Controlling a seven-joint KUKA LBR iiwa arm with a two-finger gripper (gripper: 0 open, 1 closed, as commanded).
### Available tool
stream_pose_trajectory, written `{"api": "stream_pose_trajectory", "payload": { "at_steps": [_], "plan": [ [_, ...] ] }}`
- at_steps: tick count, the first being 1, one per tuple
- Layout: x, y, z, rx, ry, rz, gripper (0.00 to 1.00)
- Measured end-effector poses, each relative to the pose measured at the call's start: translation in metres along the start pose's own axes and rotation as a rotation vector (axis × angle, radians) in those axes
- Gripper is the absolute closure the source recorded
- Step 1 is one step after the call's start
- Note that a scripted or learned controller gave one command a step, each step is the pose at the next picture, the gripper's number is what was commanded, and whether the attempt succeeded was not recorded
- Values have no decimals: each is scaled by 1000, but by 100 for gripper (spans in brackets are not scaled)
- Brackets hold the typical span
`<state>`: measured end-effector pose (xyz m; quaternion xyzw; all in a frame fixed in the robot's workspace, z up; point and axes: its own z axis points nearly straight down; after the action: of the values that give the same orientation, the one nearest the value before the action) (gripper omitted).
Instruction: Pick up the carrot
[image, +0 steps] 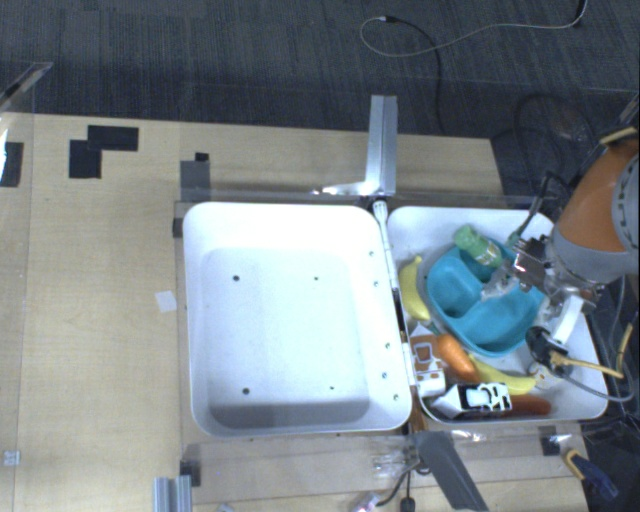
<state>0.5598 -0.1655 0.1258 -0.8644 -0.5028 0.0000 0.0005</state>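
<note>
Wooden bench, two white bins; carrot (455, 355) near right bin's (590, 405) front edge, beside blue bowl (483, 305). Gripper (515, 275) over bowl, grip state impossible to tell. Approach step; next calls for shifting toward carrot.

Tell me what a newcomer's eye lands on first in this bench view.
First comes the crowded right bin, where a bright blue bowl lies among the clutter. A banana curves along its left, an orange carrot lies below it, and a green object sits above. At the right edge, the grey arm with its orange band reaches over the bowl, while the left bin is plain white.
</note>
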Motion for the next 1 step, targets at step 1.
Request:
{"api": "stream_pose_trajectory", "payload": {
  "at_steps": [1],
  "plan": [
    [-39, -3, 13, 0, 0, 87, 0]
  ]
}}
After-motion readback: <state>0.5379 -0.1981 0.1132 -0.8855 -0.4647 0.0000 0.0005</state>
